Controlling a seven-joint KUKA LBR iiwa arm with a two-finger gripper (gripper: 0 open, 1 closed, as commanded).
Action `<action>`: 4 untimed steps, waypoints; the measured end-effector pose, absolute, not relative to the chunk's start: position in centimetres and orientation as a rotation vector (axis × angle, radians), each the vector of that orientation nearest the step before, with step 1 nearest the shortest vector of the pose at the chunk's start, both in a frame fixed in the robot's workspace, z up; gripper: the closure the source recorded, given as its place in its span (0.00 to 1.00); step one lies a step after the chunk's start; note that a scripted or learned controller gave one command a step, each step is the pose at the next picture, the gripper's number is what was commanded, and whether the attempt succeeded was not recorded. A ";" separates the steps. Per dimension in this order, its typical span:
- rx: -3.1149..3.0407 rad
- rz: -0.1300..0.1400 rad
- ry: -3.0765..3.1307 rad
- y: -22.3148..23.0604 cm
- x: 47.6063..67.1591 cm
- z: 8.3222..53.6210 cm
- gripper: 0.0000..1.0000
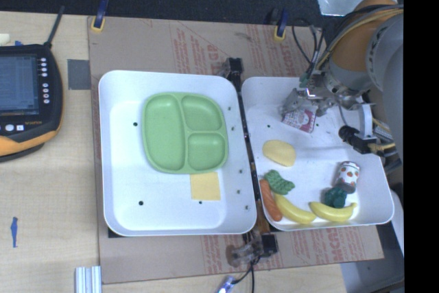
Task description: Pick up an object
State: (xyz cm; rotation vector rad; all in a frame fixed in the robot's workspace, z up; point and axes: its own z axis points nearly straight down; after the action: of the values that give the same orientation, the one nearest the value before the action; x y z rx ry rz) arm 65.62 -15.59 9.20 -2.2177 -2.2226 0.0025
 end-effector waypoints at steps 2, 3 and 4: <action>-2.217 0.002 -2.224 -18.4 65.6 9.2 0.00; -2.216 0.005 -2.223 -17.0 61.8 9.2 0.00; -2.214 0.008 -2.223 -17.1 61.8 10.2 1.00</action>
State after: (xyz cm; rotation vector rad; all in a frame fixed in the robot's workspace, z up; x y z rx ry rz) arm 61.84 -17.12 10.21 -2.2144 -2.2232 0.0076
